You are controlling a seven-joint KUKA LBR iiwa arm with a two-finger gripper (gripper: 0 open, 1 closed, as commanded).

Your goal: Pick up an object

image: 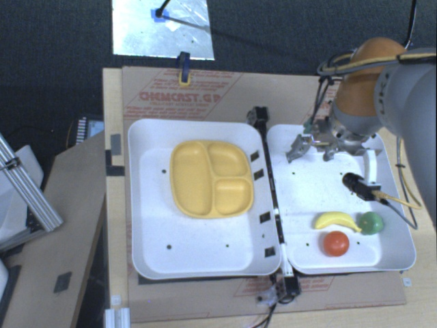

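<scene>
light is even and fairly bright over the bench, dimmer toward the dark carpet at the top and left. the two white bins (205, 132) run close to overexposed, their walls nearly washed out, with soft faint shadows along the inner rims. a shiny sheet (162, 19) at the top throws patchy glare. the yellow tray (210, 179) shows mild sheen on its ridges and a soft shadow beneath. the arm (389, 80) at right looks slightly soft, and the whole frame is low in resolution and a little grainy, so small print on the cardboard (179, 96) stays hard to read.
</scene>
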